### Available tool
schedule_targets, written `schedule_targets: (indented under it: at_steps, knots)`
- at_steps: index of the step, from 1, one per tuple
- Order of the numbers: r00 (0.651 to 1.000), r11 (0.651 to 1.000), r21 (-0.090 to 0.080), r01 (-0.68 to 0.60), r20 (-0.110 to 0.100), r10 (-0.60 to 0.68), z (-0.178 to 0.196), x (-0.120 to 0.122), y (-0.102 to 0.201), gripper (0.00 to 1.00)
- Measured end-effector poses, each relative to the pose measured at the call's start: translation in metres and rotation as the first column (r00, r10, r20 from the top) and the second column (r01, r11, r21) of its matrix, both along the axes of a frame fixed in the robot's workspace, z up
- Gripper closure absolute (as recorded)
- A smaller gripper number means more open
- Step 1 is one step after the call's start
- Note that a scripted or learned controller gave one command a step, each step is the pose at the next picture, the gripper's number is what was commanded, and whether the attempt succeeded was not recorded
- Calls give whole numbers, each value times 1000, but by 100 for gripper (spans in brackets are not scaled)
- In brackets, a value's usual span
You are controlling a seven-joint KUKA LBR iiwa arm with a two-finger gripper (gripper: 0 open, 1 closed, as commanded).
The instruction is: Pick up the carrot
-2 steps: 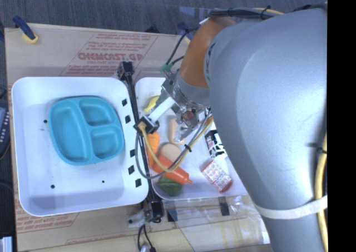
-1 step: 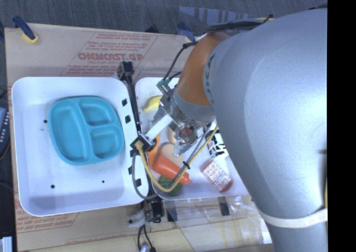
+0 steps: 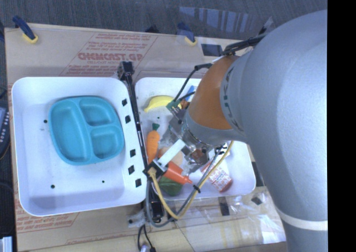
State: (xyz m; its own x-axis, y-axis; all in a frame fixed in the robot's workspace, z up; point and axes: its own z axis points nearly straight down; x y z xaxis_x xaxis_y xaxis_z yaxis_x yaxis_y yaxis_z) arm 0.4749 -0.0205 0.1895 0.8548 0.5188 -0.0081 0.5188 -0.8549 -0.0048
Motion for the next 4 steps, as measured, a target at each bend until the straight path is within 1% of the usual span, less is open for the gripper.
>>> schedule_targets:
  at_steps: [1, 2, 3, 4]
  knots:
    - [973, 973, -1, 230, 3, -230, 0, 55, -13, 0]
    - [948, 948, -1, 318, 0, -318, 0, 45, 7, 0]
    - [945, 945, -2, 327, 1, -327, 0, 34, 17, 0]
    - [945, 945, -2, 328, 1, -328, 0, 0, 8, 0]
